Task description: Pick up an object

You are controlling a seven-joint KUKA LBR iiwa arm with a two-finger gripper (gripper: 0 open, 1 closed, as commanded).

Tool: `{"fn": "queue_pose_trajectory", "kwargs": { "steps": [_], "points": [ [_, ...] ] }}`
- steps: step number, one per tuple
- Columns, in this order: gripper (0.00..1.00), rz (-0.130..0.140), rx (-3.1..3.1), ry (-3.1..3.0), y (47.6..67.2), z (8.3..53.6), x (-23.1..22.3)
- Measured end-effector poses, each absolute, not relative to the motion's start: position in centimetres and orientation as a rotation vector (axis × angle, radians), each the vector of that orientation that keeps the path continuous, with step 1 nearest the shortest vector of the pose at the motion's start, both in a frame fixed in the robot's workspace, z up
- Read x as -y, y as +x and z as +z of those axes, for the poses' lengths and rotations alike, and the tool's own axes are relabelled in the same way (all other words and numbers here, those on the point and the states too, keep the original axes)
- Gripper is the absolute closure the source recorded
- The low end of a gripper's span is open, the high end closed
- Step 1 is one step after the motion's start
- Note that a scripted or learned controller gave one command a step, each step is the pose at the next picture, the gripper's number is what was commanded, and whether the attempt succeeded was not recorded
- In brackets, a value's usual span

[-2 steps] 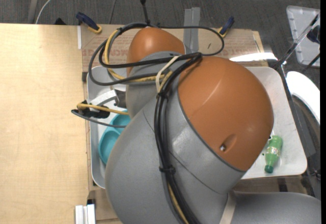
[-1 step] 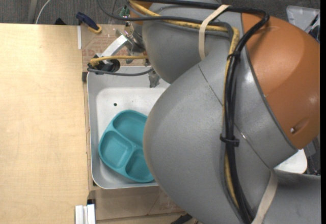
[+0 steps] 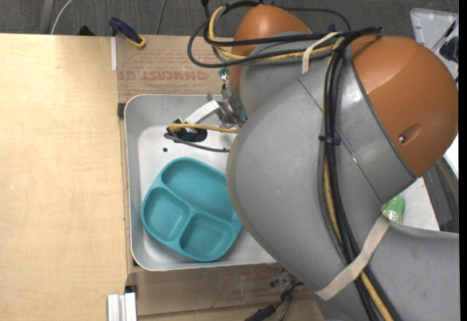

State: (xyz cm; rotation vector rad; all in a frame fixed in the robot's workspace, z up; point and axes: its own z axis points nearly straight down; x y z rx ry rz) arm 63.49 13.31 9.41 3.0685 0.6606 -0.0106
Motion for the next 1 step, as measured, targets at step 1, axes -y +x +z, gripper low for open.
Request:
{"fn": "queue_pose_trajectory", "kwargs": {
  "steps": [1],
  "points": [
    [0.0,0.019,-1.264,2.837,56.72,9.4,-18.1]
  ]
}}
